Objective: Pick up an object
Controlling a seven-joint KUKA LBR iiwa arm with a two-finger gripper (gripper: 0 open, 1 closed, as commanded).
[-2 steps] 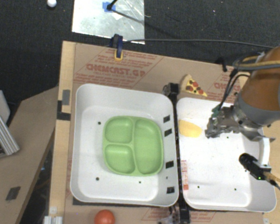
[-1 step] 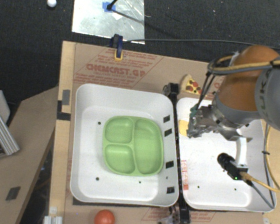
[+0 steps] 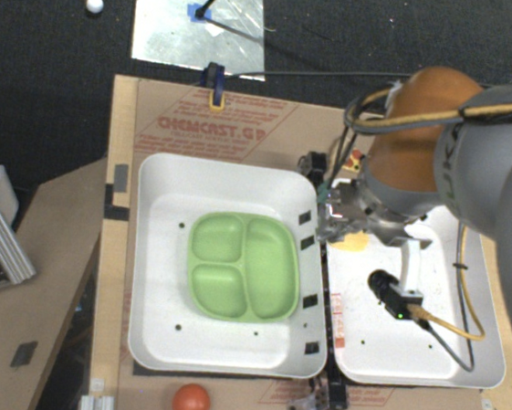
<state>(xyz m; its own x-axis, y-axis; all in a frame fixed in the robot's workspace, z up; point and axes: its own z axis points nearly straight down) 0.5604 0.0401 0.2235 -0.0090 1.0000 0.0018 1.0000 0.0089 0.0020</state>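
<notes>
Arm over the right bin (image 3: 459, 360), with the gripper (image 3: 339, 220) low at its far left corner, beside the wall shared with the left bin (image 3: 153, 261); whether it is wide or narrow cannot be told. A yellow piece (image 3: 355, 243) lies just beside it, partly hidden, long axis unclear. A green tray (image 3: 244, 267) lies flat mid left bin, its long compartment running far to near. An orange ball (image 3: 190, 402) rests on the cardboard (image 3: 247, 120).

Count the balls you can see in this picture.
2. A small white ball lies on the dark surface at top left; an orange ball sits in front of the left bin. The arm may hide others.
</notes>
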